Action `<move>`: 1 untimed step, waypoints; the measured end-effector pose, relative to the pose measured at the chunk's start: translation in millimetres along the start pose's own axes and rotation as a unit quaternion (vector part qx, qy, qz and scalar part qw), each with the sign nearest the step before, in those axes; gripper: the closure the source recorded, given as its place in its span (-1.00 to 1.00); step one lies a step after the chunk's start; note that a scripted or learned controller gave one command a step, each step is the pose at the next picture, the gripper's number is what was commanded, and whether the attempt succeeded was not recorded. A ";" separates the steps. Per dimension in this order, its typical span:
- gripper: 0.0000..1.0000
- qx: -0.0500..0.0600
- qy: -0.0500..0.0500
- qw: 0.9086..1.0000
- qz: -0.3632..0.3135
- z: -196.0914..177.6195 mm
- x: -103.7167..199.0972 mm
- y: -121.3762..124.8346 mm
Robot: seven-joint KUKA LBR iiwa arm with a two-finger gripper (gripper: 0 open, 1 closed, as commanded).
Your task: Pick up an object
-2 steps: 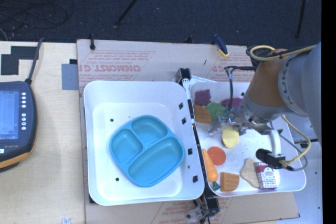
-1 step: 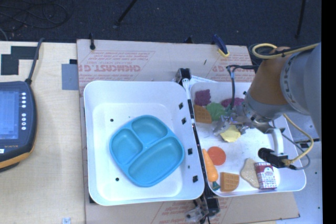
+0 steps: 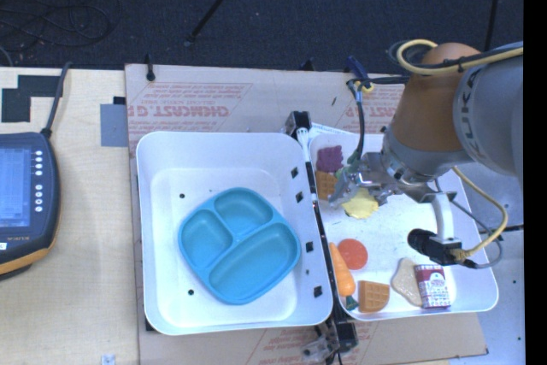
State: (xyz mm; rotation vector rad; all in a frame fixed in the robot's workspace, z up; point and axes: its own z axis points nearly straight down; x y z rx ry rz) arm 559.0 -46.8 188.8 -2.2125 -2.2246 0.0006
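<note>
- White plastic makes up both bins: the left bin (image 3: 162,184) holds a blue divided plate (image 3: 239,245), and the right bin (image 3: 479,295) holds a scatter of toy food, with the arm (image 3: 444,120) reaching in over it from the right.
- The gripper (image 3: 359,186) sits low in the upper part of the right bin, right at a pale yellow piece (image 3: 361,206) and just beside a purple piece (image 3: 329,157) and an orange-brown one (image 3: 325,182).
- I cannot tell if the claw is spread or closed; the wrist hides its tips, and nothing shows clearly between them.
- Judging by this, the step in hand is the reach and grasp, not yet a lift. The yellow piece looks like the target.
- The next move calls for closing squarely on one piece and rising straight up, without dragging its neighbours along.
- Edges: the gripper works near the wall shared by the two bins, so there is little room to its left; the purple piece lies close to the far rim.
- Open room lies toward the middle of the right bin, between the yellow piece and the lower row: a red round (image 3: 352,253), a carrot (image 3: 342,269), a waffle (image 3: 373,295), a bread slice (image 3: 407,279) and a small carton (image 3: 433,285).
- A black attachment (image 3: 433,245) on the arm hangs above that lower row, so a tilt there could knock things.
</note>
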 end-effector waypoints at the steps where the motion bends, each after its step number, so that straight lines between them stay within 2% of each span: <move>1: 1.00 0.001 -0.001 1.000 0.001 -31.7 37.3 -16.1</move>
